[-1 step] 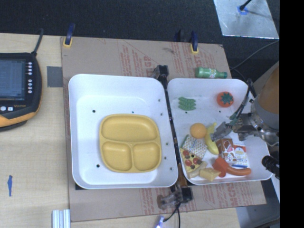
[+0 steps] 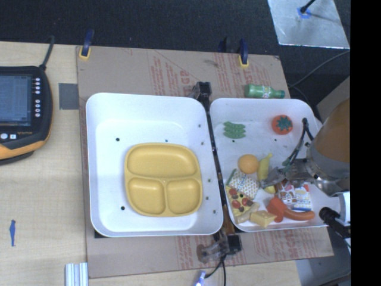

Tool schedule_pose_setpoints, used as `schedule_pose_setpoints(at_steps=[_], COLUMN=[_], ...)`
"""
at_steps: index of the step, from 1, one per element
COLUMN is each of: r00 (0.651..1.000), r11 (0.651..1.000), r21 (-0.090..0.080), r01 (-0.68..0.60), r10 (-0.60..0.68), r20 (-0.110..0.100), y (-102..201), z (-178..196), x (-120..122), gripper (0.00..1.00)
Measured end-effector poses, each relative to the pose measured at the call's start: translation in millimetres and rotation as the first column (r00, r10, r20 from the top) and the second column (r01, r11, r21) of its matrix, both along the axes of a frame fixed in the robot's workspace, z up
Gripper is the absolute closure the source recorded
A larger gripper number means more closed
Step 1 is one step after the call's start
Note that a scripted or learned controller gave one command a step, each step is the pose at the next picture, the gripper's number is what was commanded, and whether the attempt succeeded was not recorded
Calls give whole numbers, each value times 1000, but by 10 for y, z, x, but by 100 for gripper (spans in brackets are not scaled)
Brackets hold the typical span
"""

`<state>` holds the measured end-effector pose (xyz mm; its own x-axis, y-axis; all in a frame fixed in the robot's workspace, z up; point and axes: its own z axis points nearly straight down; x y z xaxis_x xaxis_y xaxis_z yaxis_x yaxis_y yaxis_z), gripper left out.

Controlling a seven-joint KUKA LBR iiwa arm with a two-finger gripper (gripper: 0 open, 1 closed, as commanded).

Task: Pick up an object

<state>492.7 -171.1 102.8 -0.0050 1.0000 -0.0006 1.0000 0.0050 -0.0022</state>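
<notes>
So the arm (image 2: pixel 333 142) comes in over the right bin's (image 2: pixel 262 105) right edge, and the gripper (image 2: pixel 275 176) is down in the toy pile near the bin's middle, right by the orange (image 2: pixel 248 163) and banana (image 2: pixel 265 164), but I can't tell if it's got anything or is just sitting loose. The rest of that bin: a green thing (image 2: pixel 234 130) and a tomato (image 2: pixel 282 124) near the far edge, with pizza (image 2: pixel 241 199), cheese (image 2: pixel 262 218), a carton (image 2: pixel 296 196) and a hot dog (image 2: pixel 289 212) along the near edge. The left bin (image 2: pixel 101 159) holds a yellow tray (image 2: pixel 162 179), and a green bottle (image 2: pixel 264 91) lies on the cardboard just past the right bin's far edge.
</notes>
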Motion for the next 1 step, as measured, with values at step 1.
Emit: schedule_pose_setpoints(at_steps=[1], r00=[1000], r11=[1000], r21=[-1], r01=[-4], r10=[4], r20=[-2], y=[-9], z=[99], x=[-3], gripper=[100])
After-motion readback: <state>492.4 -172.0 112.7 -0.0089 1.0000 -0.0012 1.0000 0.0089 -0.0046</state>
